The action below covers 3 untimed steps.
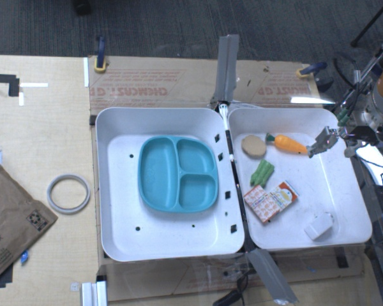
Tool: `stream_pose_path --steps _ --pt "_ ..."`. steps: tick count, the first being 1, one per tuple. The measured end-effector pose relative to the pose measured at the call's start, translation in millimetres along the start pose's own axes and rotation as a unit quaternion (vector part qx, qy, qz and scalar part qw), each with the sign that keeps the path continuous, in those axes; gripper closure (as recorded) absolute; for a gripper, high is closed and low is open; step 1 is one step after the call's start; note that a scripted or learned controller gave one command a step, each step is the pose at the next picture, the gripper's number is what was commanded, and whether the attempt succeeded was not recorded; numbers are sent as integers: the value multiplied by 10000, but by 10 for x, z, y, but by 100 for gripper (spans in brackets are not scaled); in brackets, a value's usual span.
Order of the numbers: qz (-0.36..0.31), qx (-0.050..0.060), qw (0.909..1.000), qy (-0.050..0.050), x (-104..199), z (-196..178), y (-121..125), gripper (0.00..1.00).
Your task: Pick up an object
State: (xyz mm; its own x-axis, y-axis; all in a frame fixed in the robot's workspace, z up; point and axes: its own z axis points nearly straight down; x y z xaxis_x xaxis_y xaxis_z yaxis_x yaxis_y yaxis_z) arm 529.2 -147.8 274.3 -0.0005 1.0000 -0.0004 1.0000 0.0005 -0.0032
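Nearest me in the right white bin (357, 231): a small white block (319, 225), then a red-and-white printed packet (270, 201), then a green ridged toy veg (262, 172). Further back, a tan round cookie-like piece (254, 146) w/ an orange toy carrot (288, 145) just beside it. My gripper (320, 143) sits right by the carrot tip; can't tell its state. Left white bin (108, 190) has a teal divided plastic plate (178, 173).

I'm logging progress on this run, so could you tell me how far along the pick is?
Done: the pincer has reached the right bin. In hand: nothing visibly; it sits beside the toy carrot, which lies on the bin floor. Left: grasping and lifting an object.
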Motion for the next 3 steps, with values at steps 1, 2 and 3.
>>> stream_pose_path --steps 1,2,3 --pt "-1 8 10000 -4 -5 -81 6 100" --pt "1654 -2 9862 1 60 1117 886 100" --pt "1775 2 9841 -2 -139 1196 714 100"
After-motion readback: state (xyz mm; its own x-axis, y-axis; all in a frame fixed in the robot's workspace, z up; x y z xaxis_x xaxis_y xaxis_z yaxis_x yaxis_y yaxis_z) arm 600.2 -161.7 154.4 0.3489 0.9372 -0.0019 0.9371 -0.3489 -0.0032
